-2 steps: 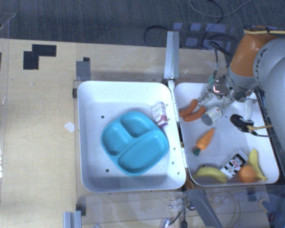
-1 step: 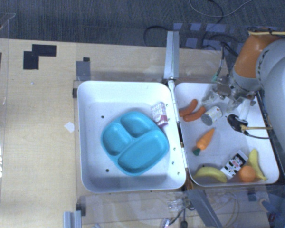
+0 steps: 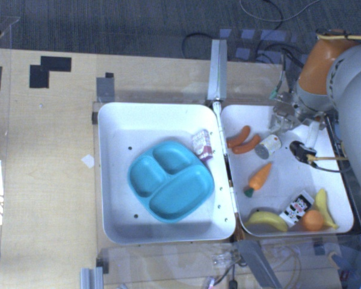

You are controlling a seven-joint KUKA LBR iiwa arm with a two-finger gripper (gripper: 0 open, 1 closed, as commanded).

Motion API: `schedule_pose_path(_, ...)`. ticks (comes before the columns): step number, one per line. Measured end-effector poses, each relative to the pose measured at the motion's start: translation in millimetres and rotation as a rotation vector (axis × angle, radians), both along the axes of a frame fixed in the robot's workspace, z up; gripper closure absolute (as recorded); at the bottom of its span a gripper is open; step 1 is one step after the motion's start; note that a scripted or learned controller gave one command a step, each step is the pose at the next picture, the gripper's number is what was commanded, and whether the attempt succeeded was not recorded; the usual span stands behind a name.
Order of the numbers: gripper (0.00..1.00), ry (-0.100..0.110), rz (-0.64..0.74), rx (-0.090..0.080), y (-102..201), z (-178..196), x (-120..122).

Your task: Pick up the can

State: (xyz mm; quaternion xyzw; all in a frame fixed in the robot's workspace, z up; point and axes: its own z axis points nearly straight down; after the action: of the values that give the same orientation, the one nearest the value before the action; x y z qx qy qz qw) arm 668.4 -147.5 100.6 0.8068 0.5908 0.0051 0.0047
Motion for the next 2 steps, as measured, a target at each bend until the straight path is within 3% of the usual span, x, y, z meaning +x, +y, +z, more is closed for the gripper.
schedule_pose_path(1,0.00,0.000,0.001,0.000,0.1,-0.1,0.0)
schedule_pose_path(2,0.00,0.009,0.004,0.000,-1.9,-11.0,2.6)
